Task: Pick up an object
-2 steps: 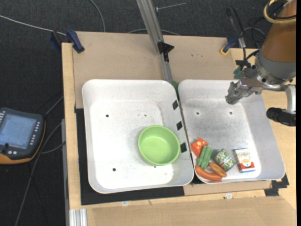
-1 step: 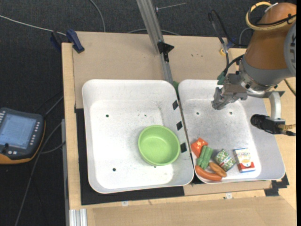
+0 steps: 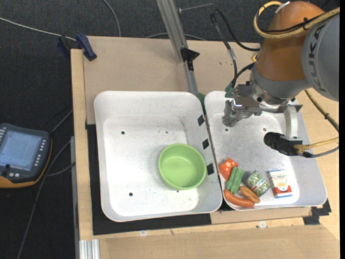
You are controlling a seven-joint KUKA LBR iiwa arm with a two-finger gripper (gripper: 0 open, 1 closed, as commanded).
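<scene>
Low at the frame's bottom right, small toy foods (image 3: 241, 185) and a printed carton (image 3: 280, 183) clustered in the right bin's (image 3: 302, 198) near corner. Above them, the metal gripper (image 3: 233, 113) hung over bare speckled floor; whether its fingers gripped anything I could not tell. A round, smooth green bowl (image 3: 182, 166) sat in the left bin (image 3: 108, 144).

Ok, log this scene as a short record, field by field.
arm: reaches in from the right, gripper over the right bin's far part
left bin: green bowl near its right wall
right bin: pile at the near edge, with a small carton, a green packet, orange and green toy food
held: nothing seen
off bench: pendant at the left
</scene>
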